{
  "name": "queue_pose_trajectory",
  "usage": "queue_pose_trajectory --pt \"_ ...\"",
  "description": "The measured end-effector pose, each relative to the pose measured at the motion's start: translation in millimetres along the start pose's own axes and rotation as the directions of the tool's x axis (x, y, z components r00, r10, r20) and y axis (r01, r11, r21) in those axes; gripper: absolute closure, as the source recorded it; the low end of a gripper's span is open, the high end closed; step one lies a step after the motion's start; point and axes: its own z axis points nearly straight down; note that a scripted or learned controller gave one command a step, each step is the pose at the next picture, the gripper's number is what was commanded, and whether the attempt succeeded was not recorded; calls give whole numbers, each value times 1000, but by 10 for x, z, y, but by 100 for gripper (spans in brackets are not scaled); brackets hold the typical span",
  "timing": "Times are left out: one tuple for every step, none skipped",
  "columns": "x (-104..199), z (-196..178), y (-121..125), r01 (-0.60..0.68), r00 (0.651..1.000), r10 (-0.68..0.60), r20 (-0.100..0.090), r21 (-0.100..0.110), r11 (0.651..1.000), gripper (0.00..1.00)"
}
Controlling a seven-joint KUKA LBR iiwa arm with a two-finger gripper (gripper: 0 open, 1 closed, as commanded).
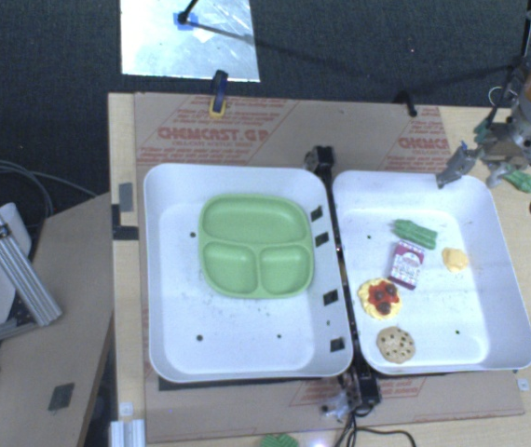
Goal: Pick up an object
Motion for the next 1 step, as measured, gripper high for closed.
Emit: queue_pose_trajectory --pt "541 139 -549 4 1000 -4 -4 6 1000 0"
